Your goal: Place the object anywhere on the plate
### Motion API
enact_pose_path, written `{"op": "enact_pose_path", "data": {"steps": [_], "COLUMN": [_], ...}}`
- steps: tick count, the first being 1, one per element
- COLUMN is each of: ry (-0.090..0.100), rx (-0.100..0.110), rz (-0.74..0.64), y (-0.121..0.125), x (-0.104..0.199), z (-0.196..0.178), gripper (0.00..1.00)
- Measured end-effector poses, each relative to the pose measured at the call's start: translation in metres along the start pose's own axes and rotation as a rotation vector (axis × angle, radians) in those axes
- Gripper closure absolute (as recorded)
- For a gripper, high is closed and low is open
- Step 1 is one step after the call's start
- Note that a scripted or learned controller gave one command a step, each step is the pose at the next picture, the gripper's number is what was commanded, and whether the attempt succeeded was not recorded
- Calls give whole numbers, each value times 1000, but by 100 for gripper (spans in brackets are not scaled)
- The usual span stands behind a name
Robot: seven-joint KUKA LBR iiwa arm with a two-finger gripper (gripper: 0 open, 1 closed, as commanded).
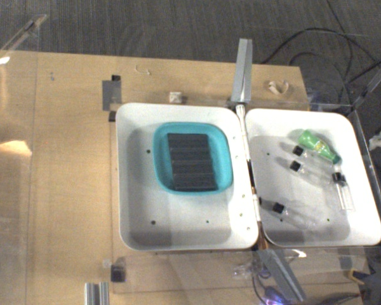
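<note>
- Dark ridged block [192, 162]: in the camera view I take this to be the task's object. It lies flat in the middle of the teal plate [160, 161], with the plate's rim showing all round it.
- The plate sits in the left bin [133, 196], towards its far side. Judged from how things lie, the block is already where the task wants it.
- Handling, as a guess: the block looks stiff and boxy, and its top is crossed by ridges running left to right. It seems neither fragile nor heavy, and the matte dark surface should not be slippery.
- If I must take hold of it, I would close on its two long sides, left and right, at mid-length. The plate's raised rim leaves little room beside the block, so I would come straight down.
- My hand: I cannot tell from this view whether it is open or closed, nor where it stands. I hold nothing that I can see.
- Relative to my hand, I can only say that my arm comes in from the right. The block is therefore across the right bin [362, 230] from my side, past the wall where the two bins meet.
- The right bin holds a green bottle [317, 145] at its far side and several clear tubes [344, 194] with black caps scattered nearer. These are well apart from the plate.
</note>
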State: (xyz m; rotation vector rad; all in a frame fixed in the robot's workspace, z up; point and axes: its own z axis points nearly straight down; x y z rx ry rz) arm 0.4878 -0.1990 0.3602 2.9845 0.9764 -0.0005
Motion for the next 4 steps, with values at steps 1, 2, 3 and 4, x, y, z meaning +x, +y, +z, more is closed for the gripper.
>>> {"op": "enact_pose_path", "data": {"steps": [1,2,3,4], "ry": [0,0,3,4], "rx": [-2,2,1,1], "rz": [-11,38,-40,-267], "y": [0,-26,-71,-133], "x": [3,18,52,98], "z": [-10,175,157,176], "gripper": [100,100,100,100]}}
